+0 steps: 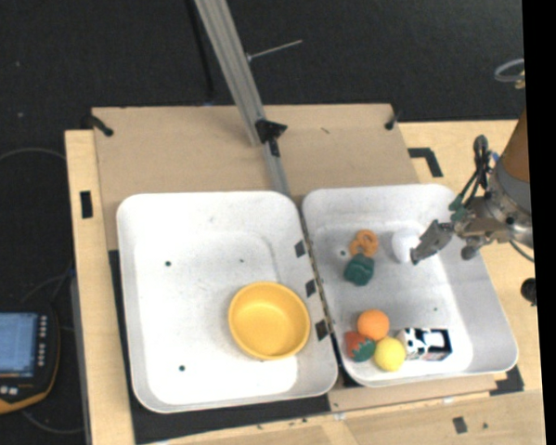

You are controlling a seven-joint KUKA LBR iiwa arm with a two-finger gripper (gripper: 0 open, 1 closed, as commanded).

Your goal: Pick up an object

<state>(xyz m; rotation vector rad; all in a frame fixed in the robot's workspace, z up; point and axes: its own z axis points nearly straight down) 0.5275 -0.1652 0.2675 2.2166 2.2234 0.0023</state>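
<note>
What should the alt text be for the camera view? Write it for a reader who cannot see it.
A grey robot arm's gripper hangs over the upper right of the right bin, beside a small white object. That bin also holds an orange toy, a green toy, an orange ball, a yellow ball and a black-and-white block. The left bin holds a yellow bowl.

**Around the Bins**

A grey metal pole (237, 65) is slanting across the tan board (190, 147) behind the bins. A handheld control pendant (17, 356) with a lit blue screen is lying at the left edge, its cable (15, 179) trailing over the dark floor.
</note>
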